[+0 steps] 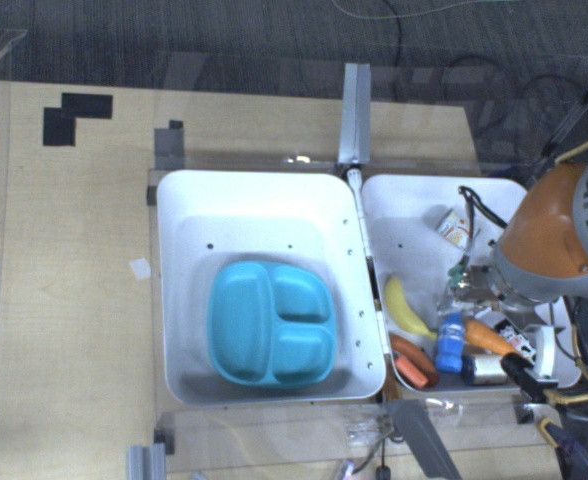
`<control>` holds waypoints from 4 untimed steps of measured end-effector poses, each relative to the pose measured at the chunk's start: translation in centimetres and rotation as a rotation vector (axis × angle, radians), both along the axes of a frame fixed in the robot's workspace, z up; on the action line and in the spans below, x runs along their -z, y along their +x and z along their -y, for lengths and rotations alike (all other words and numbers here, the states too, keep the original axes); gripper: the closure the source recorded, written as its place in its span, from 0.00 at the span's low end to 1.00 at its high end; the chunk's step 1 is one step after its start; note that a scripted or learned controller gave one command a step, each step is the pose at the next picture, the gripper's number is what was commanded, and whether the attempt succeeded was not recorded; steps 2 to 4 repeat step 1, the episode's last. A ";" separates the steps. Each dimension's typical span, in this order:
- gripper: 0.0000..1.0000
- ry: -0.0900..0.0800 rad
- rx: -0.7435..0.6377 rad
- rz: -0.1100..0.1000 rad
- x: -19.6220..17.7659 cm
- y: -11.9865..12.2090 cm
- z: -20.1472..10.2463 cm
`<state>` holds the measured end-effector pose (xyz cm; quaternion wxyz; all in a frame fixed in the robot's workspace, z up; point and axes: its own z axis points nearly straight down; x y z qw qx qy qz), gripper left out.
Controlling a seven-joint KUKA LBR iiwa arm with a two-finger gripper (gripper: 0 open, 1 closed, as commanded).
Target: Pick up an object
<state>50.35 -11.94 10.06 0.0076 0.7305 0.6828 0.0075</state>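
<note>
Hot dog lies at 6 o'clock in right bin, banana just above. End effector hovers at 3 o'clock; finger state unreadable. Probably target blue bottle: descend vertically, avoid carrot.

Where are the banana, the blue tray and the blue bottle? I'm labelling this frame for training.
banana point(405, 306), camera view, middle of its yellow curve.
blue tray point(271, 321), camera view, the divider between its compartments.
blue bottle point(450, 342), camera view, its body.
</note>
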 end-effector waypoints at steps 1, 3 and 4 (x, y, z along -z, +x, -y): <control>1.00 -0.001 -0.115 -0.017 -12.9 -1.6 -6.3; 1.00 -0.001 -0.115 -0.017 -12.9 -1.6 -6.3; 1.00 -0.001 -0.115 -0.017 -12.9 -1.6 -6.3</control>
